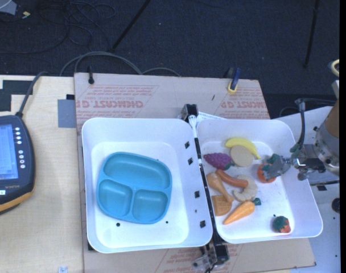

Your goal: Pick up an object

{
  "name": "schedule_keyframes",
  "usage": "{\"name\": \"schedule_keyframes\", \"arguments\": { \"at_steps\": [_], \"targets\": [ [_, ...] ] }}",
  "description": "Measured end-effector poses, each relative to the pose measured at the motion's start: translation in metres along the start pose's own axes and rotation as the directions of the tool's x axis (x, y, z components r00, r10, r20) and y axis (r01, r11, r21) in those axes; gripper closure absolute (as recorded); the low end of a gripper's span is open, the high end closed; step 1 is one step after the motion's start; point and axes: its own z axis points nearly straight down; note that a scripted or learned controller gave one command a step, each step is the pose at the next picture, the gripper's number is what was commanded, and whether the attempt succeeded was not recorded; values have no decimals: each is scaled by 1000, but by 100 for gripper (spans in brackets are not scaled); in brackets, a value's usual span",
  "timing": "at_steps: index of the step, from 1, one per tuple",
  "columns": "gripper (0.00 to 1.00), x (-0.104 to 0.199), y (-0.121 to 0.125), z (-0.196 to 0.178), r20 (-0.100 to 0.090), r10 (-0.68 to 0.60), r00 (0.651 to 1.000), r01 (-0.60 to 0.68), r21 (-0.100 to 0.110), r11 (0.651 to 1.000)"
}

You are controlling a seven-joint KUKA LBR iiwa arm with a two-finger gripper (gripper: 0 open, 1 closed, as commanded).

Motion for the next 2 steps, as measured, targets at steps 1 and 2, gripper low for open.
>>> {"name": "schedule_keyframes", "arguments": {
  "at_steps": [1,2],
  "targets": [
    [0,39,-23,111,-5,1,1000,-1,11,1000],
    [100,35,-20,97,-2,8,1000,-8,4,1000]
  ]
}}
